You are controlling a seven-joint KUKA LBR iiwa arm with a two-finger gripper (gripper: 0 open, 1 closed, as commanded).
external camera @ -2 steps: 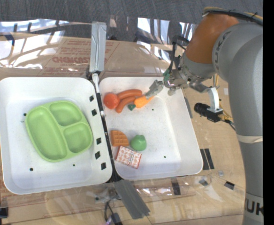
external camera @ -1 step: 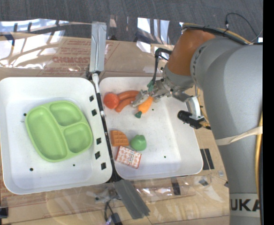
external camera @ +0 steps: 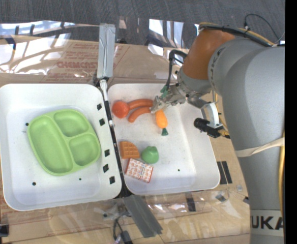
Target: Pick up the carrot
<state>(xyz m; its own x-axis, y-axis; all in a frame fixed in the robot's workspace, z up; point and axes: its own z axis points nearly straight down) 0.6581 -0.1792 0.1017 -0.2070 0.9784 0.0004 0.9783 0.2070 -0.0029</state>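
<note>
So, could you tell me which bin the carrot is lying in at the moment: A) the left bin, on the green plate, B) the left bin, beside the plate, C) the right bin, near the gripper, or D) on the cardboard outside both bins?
C: the carrot lies on the floor of the right bin, just below the gripper, while the green plate sits in the left bin.

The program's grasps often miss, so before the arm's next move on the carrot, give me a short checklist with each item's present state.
1. Small orange carrot with a green stub lies in the right white bin: ok.
2. Carrot unobstructed from above: ok.
3. Two-finger gripper sits near the carrot's upper end: ok.
4. Carrot between the fingers: cannot tell.
5. Orange-red sausages lie close on the carrot's left, risking a stray grab: not ok.
6. Green apple well apart: ok.
</note>
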